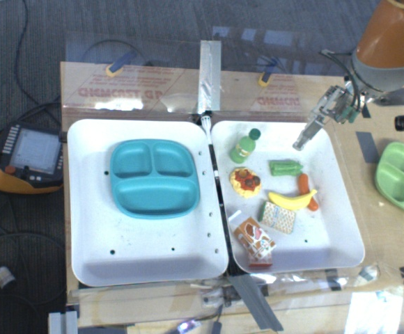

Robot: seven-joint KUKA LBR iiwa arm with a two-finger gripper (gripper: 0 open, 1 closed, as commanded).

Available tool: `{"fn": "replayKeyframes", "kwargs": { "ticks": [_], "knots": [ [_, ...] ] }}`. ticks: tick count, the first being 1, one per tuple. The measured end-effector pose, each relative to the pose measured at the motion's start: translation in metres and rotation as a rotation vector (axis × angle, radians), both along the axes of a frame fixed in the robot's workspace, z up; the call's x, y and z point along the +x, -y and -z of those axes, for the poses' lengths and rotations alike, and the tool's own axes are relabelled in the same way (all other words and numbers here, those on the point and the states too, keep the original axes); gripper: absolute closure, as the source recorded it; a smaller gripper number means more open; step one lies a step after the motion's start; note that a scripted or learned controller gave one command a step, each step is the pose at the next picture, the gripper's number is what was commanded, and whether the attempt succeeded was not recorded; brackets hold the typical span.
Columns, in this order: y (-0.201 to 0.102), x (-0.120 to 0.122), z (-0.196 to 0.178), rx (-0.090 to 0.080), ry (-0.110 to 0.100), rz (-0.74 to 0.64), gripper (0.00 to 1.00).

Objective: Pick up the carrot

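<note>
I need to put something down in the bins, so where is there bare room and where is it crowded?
Bare floor rings the blue tray in the left bin, widest along its near edge. In the right bin, the near right corner past the banana is free. Its middle is crowded: green bottle, carrot, snack boxes.

Teal tray (153,178) (left bin), banana (290,200), green bottle (244,146)

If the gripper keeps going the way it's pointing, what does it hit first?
The gripper points down-left into the right bin. Going on, it would probably meet the bare bin floor near the green bottle; depth is hard to judge.
</note>
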State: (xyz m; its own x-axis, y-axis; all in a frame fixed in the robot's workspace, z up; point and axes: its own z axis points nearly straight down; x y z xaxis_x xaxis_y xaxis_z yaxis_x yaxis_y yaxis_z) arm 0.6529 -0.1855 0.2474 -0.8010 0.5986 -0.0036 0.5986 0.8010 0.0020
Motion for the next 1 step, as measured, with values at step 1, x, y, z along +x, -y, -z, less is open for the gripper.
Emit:
{"fn": "replayKeyframes", "kwargs": {
  "ticks": [1],
  "knots": [
    [-0.0329, 0.0003, 0.0614, -0.001, -0.002, -0.314, 0.0]
  ]
}}
